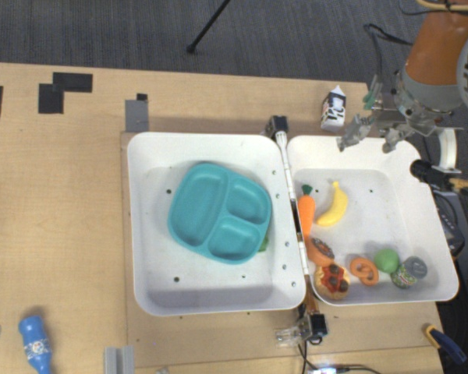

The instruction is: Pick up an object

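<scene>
My gripper [370,139] hangs over the far rim of the right bin [433,224], its two fingers [351,138] spread open with nothing between them. Below it in that bin lie a yellow banana [333,206] and an orange carrot [305,213] against the left wall. Along the near wall sit a green ball [387,260], an orange ring-shaped piece [364,269], a grey-blue round object [412,271] and two reddish-brown toy foods [331,279]. The left bin [152,287] holds a teal divided plate [221,211].
A small white carton [335,107] stands on the bench just behind the right bin, left of the gripper. A blue bottle [33,343] lies at the bench's near left corner. A divider bar [290,201] runs between the bins.
</scene>
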### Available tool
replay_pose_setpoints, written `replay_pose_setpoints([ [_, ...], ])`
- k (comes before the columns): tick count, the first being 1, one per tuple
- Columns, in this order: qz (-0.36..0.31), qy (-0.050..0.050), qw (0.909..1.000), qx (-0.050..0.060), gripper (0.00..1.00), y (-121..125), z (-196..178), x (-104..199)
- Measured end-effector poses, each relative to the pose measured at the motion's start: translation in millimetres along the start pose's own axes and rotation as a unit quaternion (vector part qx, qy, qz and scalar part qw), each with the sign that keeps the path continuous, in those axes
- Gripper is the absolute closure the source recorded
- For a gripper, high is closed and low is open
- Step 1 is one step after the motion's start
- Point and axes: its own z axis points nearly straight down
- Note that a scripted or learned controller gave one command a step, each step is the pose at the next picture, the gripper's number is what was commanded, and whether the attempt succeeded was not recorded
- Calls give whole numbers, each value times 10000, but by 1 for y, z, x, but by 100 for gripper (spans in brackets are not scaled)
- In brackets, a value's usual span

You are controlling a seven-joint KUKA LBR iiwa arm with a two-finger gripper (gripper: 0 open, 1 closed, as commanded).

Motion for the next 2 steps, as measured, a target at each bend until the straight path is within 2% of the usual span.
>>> replay_pose_setpoints([
  [1,-309,-1,9995,2,0,-67,145,2],
  [2,-316,2,9995,-14,100,-66,134,3],
])
